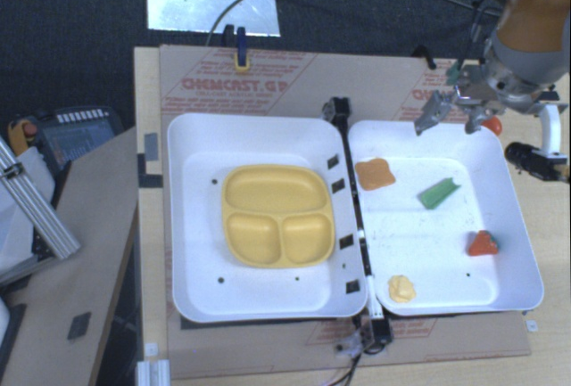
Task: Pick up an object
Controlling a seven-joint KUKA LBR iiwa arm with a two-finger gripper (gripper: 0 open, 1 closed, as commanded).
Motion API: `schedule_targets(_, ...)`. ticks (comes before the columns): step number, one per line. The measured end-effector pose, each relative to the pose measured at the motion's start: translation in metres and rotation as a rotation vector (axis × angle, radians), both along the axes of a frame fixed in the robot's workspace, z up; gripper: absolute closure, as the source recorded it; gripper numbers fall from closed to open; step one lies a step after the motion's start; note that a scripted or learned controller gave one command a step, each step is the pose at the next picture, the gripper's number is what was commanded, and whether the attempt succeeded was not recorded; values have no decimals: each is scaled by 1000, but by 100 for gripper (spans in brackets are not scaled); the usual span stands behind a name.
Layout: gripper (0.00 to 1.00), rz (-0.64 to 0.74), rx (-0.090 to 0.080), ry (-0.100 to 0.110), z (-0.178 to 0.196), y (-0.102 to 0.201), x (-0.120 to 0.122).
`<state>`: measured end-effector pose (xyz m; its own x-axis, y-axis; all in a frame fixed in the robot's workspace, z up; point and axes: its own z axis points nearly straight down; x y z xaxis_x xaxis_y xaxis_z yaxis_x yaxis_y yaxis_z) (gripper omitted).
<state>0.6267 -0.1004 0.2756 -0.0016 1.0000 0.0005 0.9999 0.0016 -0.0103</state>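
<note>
The arm comes in from the upper right of the frame, its tool [453,119] poised above the far rim of the right bin [513,197]. Two fingers [428,119] splay apart with clear space between them; the tool is open and grips nothing.

Four small things lie in the right bin, well apart from one another. An orange flat piece [375,173] sits near the bin's upper left corner, close to the divide between the bins. A green piece [438,193] lies tilted near the middle, below the tool in the frame. A red piece [483,243] rests toward the right wall, and a pale yellow piece [401,288] sits near the lower left corner.

The left bin [192,197] holds a yellow tray [277,215] with three compartments, lying flat around its centre. Both bins sit side by side on a counter [268,81] covered by printed cardboard, with a yellow clamp [241,50] at the sheet's upper edge.
</note>
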Motion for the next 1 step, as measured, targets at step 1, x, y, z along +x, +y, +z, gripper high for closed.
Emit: schedule_targets(1,0,2,-1,-12,8,0,2)
